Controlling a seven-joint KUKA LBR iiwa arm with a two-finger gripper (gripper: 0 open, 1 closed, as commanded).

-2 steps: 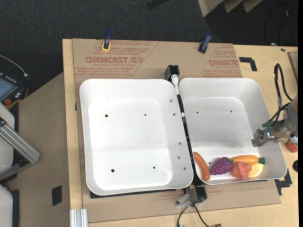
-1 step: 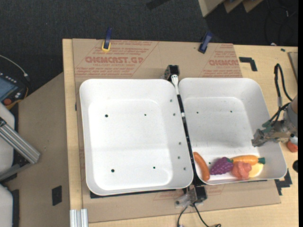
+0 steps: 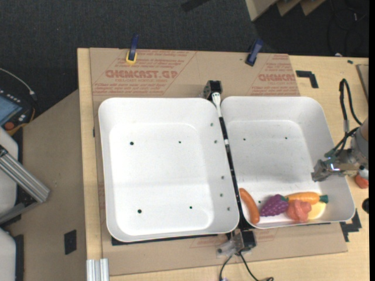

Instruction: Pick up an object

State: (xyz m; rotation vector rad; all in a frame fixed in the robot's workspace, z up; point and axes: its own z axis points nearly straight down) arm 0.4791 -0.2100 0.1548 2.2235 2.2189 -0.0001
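Note:
Several toy foods lie along the near edge of the right bin (image 3: 275, 113): an orange sausage (image 3: 249, 205), a purple grape bunch (image 3: 274, 205), an orange carrot with a green top (image 3: 306, 197), and a pink-red piece (image 3: 299, 211) with a yellow piece (image 3: 317, 211) beside it. My gripper (image 3: 324, 171) reaches in over the right bin's right rim, a little above and right of the carrot. Nothing shows between its tips.
The left bin (image 3: 161, 165) sits beside the right one, with a black hinge strip (image 3: 225, 151) between them. Both rest on a cardboard sheet (image 3: 146, 69) held by clamps (image 3: 132, 54) at the back. A cable (image 3: 344, 107) runs along the right.

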